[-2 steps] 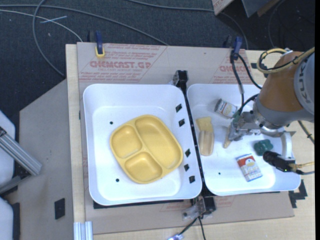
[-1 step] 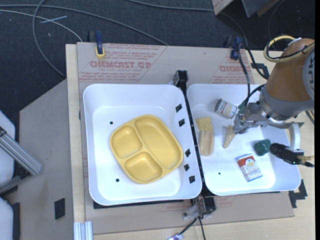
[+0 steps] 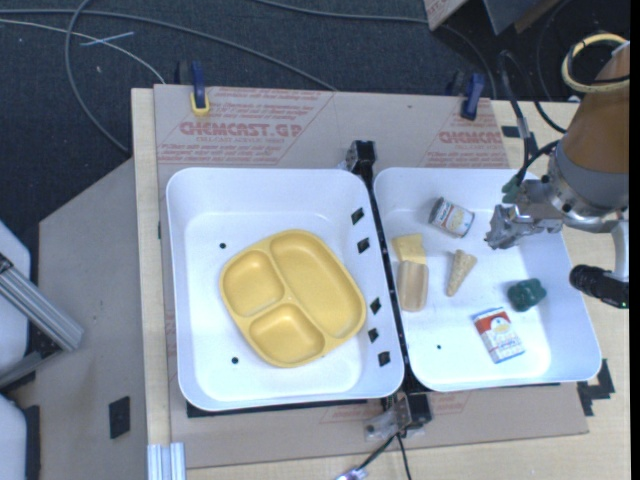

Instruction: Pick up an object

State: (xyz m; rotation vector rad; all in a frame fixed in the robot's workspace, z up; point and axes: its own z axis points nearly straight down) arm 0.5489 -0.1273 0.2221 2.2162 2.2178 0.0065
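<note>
The right bin (image 3: 560,368) holds several small objects: a small tin can (image 3: 453,217) on its side, a yellow cheese wedge (image 3: 408,248), a tan bread-like piece (image 3: 413,286), a tan cone (image 3: 459,270), a green lump (image 3: 525,293) and a red-and-white carton (image 3: 499,334). My gripper (image 3: 503,232) hangs over the right bin's upper right part, just right of the can and above the green lump. Nothing shows between its fingers.
The left bin (image 3: 190,268) holds a yellow three-compartment plate (image 3: 291,297). Black clips line the divide between the bins (image 3: 372,268). Blue clamps (image 3: 199,93) hold the board at the back. The arm's orange band (image 3: 603,118) fills the upper right.
</note>
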